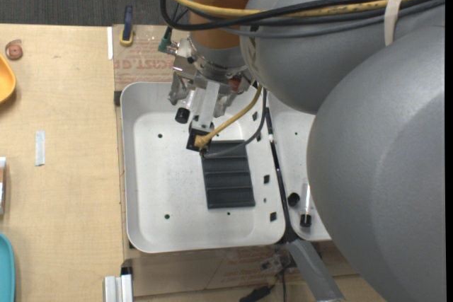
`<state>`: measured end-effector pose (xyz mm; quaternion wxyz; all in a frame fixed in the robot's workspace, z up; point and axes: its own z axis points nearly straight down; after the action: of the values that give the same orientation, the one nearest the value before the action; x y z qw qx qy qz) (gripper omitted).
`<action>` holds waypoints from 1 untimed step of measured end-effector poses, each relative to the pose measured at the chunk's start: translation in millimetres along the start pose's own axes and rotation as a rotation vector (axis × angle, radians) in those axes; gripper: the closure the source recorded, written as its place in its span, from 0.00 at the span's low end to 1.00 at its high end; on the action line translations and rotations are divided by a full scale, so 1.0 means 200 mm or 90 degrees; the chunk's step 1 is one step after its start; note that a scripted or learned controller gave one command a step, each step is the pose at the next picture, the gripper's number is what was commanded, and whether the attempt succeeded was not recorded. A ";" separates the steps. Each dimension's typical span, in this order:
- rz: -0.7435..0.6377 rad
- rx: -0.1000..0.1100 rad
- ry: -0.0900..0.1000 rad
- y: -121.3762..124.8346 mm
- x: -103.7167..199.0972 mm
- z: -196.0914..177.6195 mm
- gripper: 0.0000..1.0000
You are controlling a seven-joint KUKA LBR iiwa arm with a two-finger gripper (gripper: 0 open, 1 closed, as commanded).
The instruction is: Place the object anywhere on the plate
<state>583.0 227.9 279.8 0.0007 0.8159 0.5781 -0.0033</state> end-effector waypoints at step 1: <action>-0.099 0.001 0.000 -0.09 -0.03 0.18 1.00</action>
<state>564.0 228.0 243.2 0.0000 0.7688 0.6395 -0.0038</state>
